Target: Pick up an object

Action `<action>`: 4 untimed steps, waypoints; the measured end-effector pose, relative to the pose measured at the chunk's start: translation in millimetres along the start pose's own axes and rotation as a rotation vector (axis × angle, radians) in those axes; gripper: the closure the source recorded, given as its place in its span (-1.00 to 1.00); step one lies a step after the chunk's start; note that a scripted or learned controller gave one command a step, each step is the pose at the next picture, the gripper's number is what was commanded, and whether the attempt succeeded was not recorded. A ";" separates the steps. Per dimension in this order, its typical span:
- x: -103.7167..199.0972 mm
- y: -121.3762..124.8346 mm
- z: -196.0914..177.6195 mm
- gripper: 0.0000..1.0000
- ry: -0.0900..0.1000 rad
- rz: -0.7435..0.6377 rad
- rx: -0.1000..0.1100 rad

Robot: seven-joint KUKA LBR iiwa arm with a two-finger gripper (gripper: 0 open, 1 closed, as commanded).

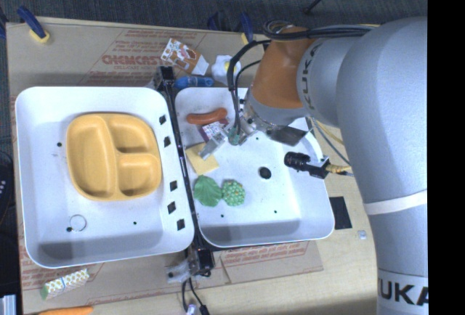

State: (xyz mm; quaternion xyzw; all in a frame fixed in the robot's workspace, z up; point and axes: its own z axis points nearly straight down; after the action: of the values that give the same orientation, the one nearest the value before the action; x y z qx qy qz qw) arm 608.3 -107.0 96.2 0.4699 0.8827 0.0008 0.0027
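- Lying at the tabletop's (109,52) near edge, outside the bins, is a small wrapped packet (67,281).
- Left bin (33,161): holds a yellow tray (114,155) with compartments and a small clear ring (78,222) near the front corner.
- Right bin (312,212): two green pieces (219,191) lie side by side near the front; a black disc (265,173) sits to their right.
- Mid-bin: a yellow block (200,158) lies beside the divider.
- Gripper (234,136): lowered into the right bin just beyond the block; whether the fingers are spread or pressed together cannot be told.
- Far bin end: a sausage (207,117) lies just left of the gripper.
- Beyond the bins: a printed carton (179,54).
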 end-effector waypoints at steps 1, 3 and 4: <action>-9.7 26.0 0.2 -1.00 0.000 0.061 0.002; 12.0 -0.4 -1.2 -1.00 -0.004 0.608 -0.010; 4.3 -9.8 -0.6 -1.00 -0.004 0.116 0.001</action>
State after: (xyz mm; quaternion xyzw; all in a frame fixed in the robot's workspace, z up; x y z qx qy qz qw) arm 597.8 -108.9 96.8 0.5203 0.8540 -0.0006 0.0041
